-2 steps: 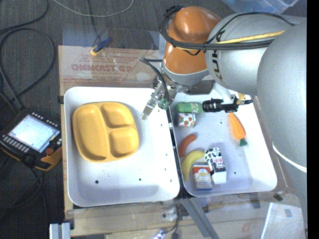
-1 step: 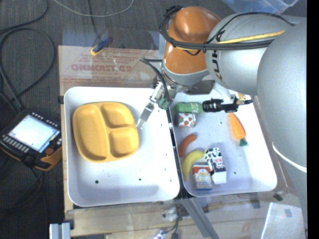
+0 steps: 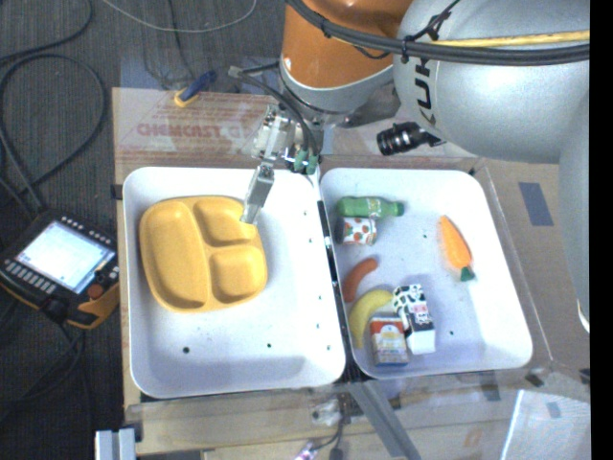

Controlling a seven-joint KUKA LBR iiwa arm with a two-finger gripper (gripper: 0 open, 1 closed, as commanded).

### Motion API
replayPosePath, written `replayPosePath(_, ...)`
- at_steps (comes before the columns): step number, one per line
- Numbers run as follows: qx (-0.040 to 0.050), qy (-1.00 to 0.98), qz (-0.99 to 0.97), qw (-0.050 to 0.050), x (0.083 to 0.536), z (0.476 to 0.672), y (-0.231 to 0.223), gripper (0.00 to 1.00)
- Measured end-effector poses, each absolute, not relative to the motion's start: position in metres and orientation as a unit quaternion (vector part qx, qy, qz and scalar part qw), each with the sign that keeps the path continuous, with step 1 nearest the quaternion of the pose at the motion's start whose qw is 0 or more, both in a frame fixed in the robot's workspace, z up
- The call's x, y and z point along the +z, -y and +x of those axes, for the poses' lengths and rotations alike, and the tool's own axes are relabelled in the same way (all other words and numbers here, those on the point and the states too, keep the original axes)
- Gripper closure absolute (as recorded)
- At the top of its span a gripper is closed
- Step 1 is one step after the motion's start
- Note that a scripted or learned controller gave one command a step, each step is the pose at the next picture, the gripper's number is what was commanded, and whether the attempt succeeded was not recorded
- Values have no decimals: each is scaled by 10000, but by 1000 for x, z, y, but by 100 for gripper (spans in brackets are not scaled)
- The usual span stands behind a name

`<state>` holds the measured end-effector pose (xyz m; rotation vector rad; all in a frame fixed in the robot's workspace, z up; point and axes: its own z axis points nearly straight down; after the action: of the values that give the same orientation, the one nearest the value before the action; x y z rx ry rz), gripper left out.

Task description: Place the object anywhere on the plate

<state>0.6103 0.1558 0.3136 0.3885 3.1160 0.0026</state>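
Camera view: yellow plate (image 3: 196, 257) lying flat in the left bin (image 3: 287, 338), toward that bin's left half. Smooth, glossy plastic, rounded corners, three shallow compartments: one long on the left, two smaller on the right. Above its upper right compartment, the gripper (image 3: 252, 209), slim, grey metal, slanting down from the wrist. Released or clenched: cannot tell. Tip at the plate's upper rim; touching or just above, cannot tell.

Across the divide, in the right bin (image 3: 498, 257), seven toy food pieces, none on the plate. One green bottle (image 3: 369, 206) lying on its side near the top. One small red-and-white carton (image 3: 359, 230) just beneath. One reddish sausage (image 3: 360, 274), curved, matte. One yellow banana (image 3: 367, 312), bent, beside one red box (image 3: 388, 341). One cow-spotted carton (image 3: 414, 312), touching that box. One orange carrot (image 3: 455, 244), tapered, green tip, well apart on the right.

Two white bins, side by side, shallow, rounded corners, resting on brown cardboard (image 3: 182, 127) with faded red lettering. Overhead, the arm (image 3: 498, 56): grey shell, glossy orange band. On dark carpet at left, one handheld screen unit (image 3: 62, 262), lit.
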Motion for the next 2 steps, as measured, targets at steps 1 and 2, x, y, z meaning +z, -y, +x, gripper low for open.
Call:
replayPosePath(1,22,-9923,1235,12,322,611,-157,100)
replayPosePath(2,21,-9923,1236,12,322,611,-157,0)
